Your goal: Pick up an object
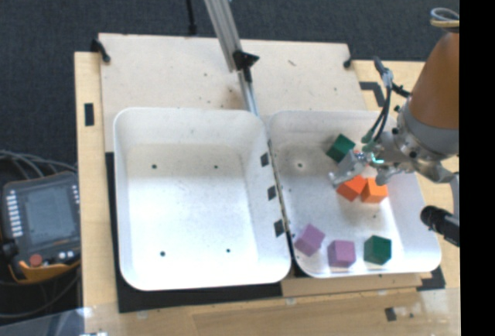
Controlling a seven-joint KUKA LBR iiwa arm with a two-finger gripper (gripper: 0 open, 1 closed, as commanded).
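End effector (pixel 357 169) over orange blocks (pixel 353 188) in right bin (pixel 309 125); grip state — cannot tell.

Two white bins (pixel 193 195) (pixel 410 249) sit side by side, with two green blocks (pixel 340 147) (pixel 377 249), two orange blocks (pixel 353 188) (pixel 375 190) and two purple blocks (pixel 310 238) (pixel 341 252).
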